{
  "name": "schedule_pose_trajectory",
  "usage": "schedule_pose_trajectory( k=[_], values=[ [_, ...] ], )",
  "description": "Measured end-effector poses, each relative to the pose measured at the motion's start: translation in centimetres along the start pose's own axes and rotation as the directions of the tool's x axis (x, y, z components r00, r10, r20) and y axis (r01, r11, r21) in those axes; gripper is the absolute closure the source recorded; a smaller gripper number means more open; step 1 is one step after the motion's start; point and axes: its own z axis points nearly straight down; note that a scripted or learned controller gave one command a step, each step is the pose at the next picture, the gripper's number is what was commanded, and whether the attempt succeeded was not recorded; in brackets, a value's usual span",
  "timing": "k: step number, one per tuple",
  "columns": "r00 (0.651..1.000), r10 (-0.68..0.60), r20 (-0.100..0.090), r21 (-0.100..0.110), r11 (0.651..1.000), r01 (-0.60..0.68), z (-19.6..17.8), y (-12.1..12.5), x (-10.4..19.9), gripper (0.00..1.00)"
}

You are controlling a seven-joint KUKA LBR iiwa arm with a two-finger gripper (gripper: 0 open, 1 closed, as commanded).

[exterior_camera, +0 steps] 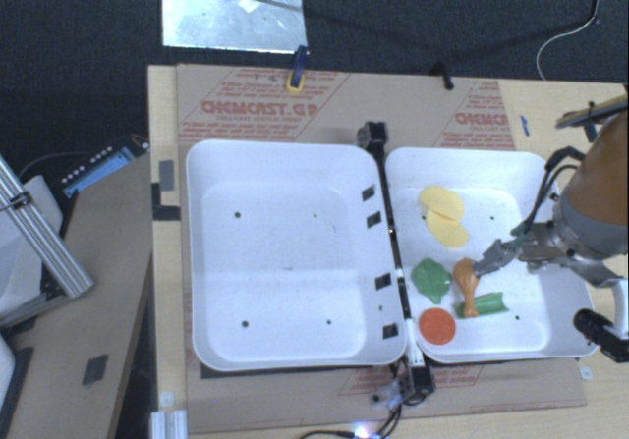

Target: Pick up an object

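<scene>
The right bin (521, 193) holds several small items. Two yellow pieces (444, 214) lie near its left-middle. Below them sit a green leafy piece (429, 278), an orange drumstick-shaped piece (465, 285), a short green stick (489, 303) and a red round piece (437, 326). My gripper (488, 260) reaches in from the right, low over the bin. Its tip is just right of and above the top of the orange piece. I see nothing held in it.
The left bin (285, 250) lies beside the right one, with a black hinge strip (385, 250) between them. Both rest on a cardboard sheet (265, 103). The grey arm (595, 221) covers the right bin's right side. A metal rail (39, 241) stands far left.
</scene>
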Motion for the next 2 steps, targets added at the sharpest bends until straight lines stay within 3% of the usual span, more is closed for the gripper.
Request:
schedule_pose_trajectory(
  k=[1, 2],
  values=[
    [1.000, -0.003, 0.001, -0.003, 1.000, 0.003, -1.1, 0.1, 0.0, 1.00],
    [1.000, -0.005, 0.003, -0.012, 1.000, 0.005, -7.2, 7.4, 0.5, 1.00]
  ],
)
